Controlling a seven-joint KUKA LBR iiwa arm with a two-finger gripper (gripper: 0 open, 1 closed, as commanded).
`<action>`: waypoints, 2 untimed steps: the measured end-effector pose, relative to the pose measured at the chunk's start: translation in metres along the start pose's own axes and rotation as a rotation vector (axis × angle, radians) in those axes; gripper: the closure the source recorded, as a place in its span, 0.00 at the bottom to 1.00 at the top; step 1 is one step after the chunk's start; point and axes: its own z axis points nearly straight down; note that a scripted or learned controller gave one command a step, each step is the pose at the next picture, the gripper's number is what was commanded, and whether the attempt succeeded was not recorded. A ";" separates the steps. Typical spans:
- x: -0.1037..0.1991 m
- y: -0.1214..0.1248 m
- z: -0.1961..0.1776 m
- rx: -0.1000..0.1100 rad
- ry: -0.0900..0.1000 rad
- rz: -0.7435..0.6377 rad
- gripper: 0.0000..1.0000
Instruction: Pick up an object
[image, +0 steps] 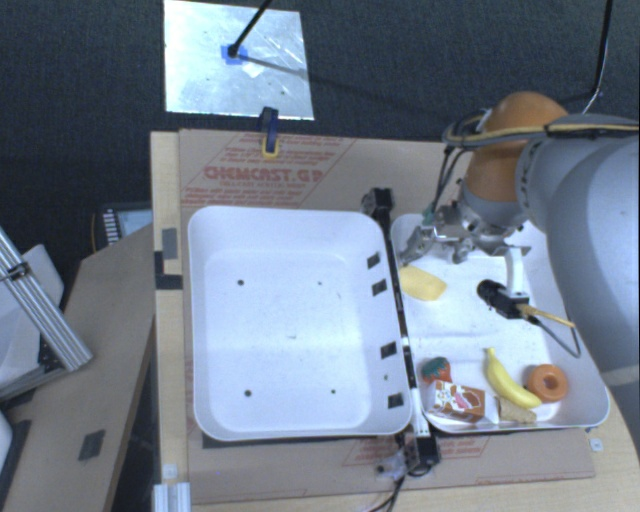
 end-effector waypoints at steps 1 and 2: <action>-0.007 -0.086 -0.001 0.003 -0.002 0.012 0.00; -0.077 -0.016 -0.002 -0.009 -0.007 0.012 0.00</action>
